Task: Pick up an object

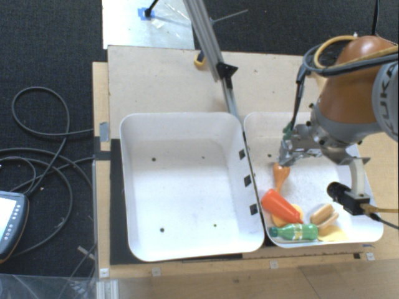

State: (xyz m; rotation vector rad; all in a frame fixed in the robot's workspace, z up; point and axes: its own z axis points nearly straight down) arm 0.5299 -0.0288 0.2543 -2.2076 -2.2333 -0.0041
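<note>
Camera view: right bin [259,129] is holding a carrot [281,176], red-orange pepper [279,207], green bottle [295,232] and bun [323,215], lower right. Gripper [285,161] is sitting w/ tips touching carrot's top; finger gap: cannot tell.

One fixed cam is sitting high above the bench [162,80], looking down at a slant from fairly far, taking in both white bins [187,185] w/ the arm [355,86] coming in from 3 o'clock.
</note>
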